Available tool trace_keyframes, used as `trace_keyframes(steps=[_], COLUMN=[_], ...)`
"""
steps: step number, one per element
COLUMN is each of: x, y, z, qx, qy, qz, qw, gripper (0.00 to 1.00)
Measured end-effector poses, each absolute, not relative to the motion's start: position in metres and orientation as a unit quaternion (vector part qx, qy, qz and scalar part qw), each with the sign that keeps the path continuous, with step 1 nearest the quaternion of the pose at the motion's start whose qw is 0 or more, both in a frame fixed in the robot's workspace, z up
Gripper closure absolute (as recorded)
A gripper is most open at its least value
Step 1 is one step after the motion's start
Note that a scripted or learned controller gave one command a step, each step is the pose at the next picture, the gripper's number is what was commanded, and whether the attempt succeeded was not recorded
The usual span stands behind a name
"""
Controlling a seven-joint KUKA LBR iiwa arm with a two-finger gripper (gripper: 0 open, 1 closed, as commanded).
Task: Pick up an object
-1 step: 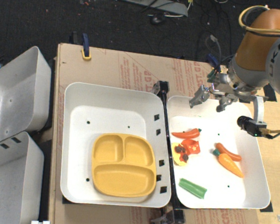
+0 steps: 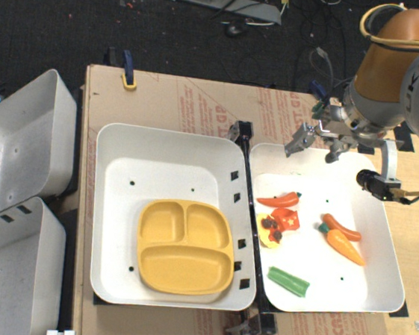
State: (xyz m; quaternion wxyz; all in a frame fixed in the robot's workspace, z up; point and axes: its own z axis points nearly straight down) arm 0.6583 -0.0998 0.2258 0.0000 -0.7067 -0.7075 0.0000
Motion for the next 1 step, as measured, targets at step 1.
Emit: trace_keyframes(steps=[1], x=[0.6582], y=[-0.1071], z=[0.1796], qx=[-0.708], qy=[-0.707], qz=[0.0015], qw=[0.001], gripper=[0.00])
